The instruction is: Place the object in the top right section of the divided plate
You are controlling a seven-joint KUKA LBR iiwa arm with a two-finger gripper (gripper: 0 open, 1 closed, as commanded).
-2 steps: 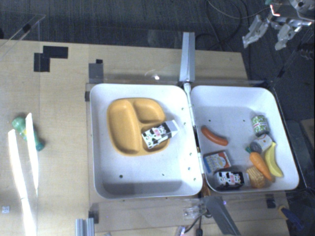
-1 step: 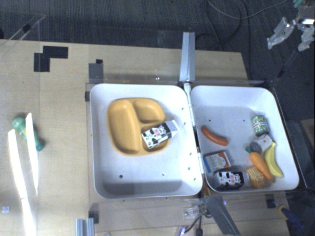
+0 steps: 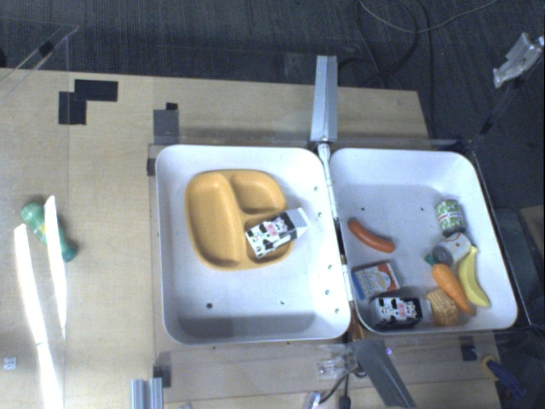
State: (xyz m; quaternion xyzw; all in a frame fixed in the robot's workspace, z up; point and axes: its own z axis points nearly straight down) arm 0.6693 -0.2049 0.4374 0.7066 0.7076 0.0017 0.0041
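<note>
On the pale wooden worktop (image 3: pixel 85 186), the left shallow white bin (image 3: pixel 247 313) carries a yellow divided plate (image 3: pixel 217 220) with three sections. A small black-and-white patterned carton (image 3: pixel 272 232) lies tilted in the plate's lower right section, one end jutting over the rim toward the bin's right wall. The right white bin (image 3: pixel 409 177) holds a red sausage (image 3: pixel 371 236), a green can (image 3: pixel 450 215), a yellow banana (image 3: pixel 473 277), an orange carrot (image 3: pixel 450 285), an orange-and-blue packet (image 3: pixel 375 277) and another black-and-white carton (image 3: pixel 397 310). I cannot tell the end effector's state.
</note>
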